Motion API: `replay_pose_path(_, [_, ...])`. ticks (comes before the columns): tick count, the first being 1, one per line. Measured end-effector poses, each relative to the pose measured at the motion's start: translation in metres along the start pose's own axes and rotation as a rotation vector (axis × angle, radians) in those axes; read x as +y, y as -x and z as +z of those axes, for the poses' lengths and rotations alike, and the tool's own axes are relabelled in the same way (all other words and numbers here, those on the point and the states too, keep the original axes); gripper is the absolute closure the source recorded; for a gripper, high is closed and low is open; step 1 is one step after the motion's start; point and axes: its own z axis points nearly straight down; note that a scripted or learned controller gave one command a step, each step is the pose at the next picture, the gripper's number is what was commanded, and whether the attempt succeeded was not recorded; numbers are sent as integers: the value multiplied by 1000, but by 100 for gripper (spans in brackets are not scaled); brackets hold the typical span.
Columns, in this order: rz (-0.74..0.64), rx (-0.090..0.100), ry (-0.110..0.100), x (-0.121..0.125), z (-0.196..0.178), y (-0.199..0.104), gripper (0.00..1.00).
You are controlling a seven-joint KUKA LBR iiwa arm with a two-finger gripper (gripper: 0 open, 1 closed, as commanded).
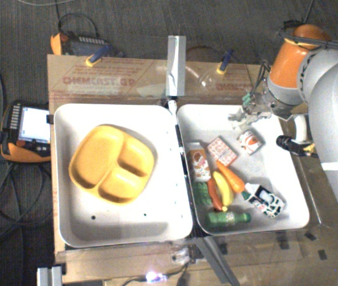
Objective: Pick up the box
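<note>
The small red-and-white checked box point(222, 151) lies flat near the middle of the right white bin point(297, 216), just beside an orange carrot point(232, 179). The gripper point(247, 113) hangs over that bin's far edge, well apart from the box; whether its claw is open I cannot tell.

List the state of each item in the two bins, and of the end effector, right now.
end effector: over the right bin's far right corner, nothing seen in it; grip unclear
box: lying flat in the right bin, apart from the end effector
can: on its side
small bottle: lying down
carrot: lying down
green bottle: lying down
yellow tray: flat in the left bin
</note>
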Motion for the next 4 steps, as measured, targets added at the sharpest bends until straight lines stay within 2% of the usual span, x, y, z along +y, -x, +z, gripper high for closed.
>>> replay_pose_path(1, [-155,7,-22,-8,-34,24,100])
replay_pose_path(2, [-155,8,-22,-8,-34,23,0])
replay_pose_path(3, [-196,9,-9,-57,14,-75,0])
replay_pose_path(4, [-194,7,3,-54,1,-74,100])
